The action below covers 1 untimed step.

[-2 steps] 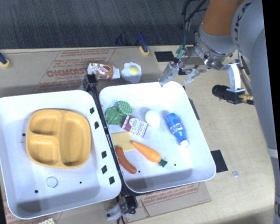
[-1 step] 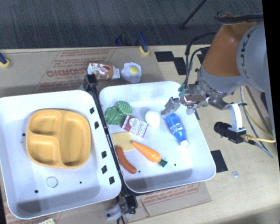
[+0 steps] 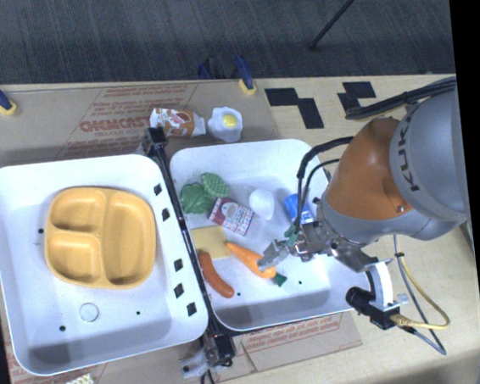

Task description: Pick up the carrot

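Okay, I've got the gripper right at the carrot.
Can't tell its grip state; a sausage lies left of the carrot.

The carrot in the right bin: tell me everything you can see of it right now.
The carrot is a small orange toy, tapered and plastic-looking, lying flat on the floor of the right bin near its middle front. It runs at a slant, thin end toward the upper left, thick end at the lower right, where a green stub sits. The gripper is right at that thick end, over it; a real grasp cannot be confirmed. A red-orange sausage-shaped toy lies close by, apart.
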Available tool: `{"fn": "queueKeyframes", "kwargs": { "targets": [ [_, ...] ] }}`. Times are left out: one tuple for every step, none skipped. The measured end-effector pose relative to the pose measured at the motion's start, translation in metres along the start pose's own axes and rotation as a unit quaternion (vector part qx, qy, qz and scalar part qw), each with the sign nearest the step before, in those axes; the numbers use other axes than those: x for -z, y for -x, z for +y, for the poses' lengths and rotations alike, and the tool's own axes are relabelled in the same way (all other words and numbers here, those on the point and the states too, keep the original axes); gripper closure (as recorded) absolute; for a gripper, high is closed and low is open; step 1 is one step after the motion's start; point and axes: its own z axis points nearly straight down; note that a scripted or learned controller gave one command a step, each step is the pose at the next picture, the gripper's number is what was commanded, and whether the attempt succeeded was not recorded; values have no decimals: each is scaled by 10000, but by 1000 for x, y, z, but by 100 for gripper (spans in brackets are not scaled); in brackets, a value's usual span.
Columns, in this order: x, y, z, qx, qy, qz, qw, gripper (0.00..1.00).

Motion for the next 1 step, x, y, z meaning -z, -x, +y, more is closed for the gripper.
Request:
{"fn": "queueKeyframes", "kwargs": {
  "targets": [
    [-55, -50, 2, -1807, 0, 7, 9835, 0]
  ]
}}
